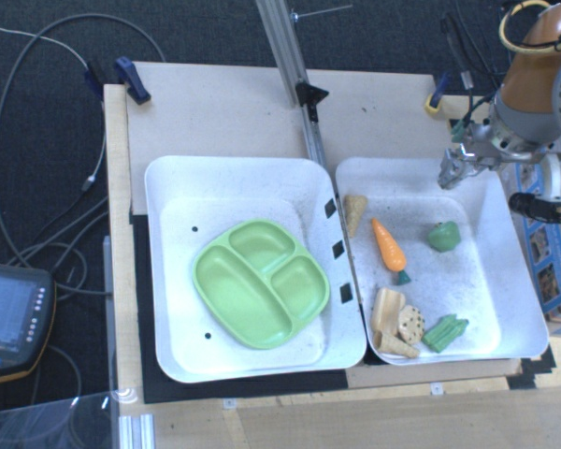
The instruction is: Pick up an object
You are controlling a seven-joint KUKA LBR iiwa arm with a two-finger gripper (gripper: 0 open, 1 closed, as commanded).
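Note:
The right bin (505, 251) holds several toy foods. An orange carrot (389, 245) lies near its middle, with a beige cone-shaped piece (354, 211) to its upper left. A green pepper (443, 237) rests right of the carrot. At the front edge sit tan cheese and bread pieces (397, 323) and a green leafy piece (446, 332). My gripper (452, 169) hangs over the bin's back right corner, above and apart from the pepper. Nothing shows between its fingers.
The left bin (168, 195) bears a green divided plate (261, 282). A metal pole (285, 40) slants down to the seam between the bins. Blue clamps (131, 79) grip the bench's back edge. Cables and a pendant (14, 321) lie on the floor at left.

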